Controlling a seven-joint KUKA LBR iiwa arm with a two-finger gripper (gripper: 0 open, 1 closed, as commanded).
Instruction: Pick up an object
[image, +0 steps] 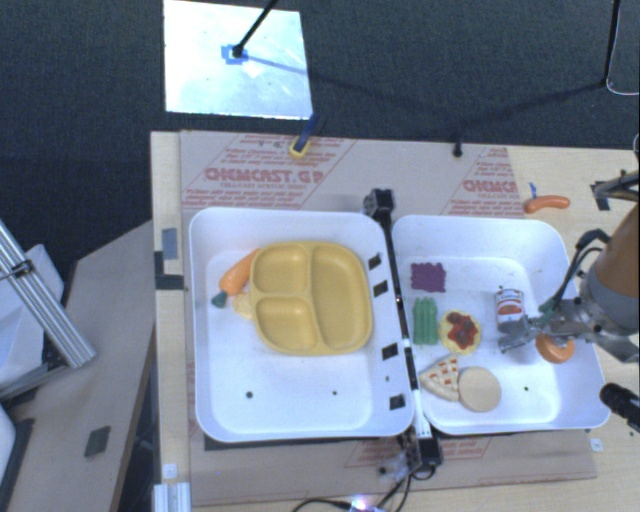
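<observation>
In the right bin (560, 395), a pizza slice (439, 379) and round cookie (479, 389) lay nearest. Just beyond, the gripper (516, 333) hung low beside a small can (509, 302), with an orange piece (555, 349) behind it; whether it was gripping could not be judged. A clean pick would likely need it centred over the can.
</observation>
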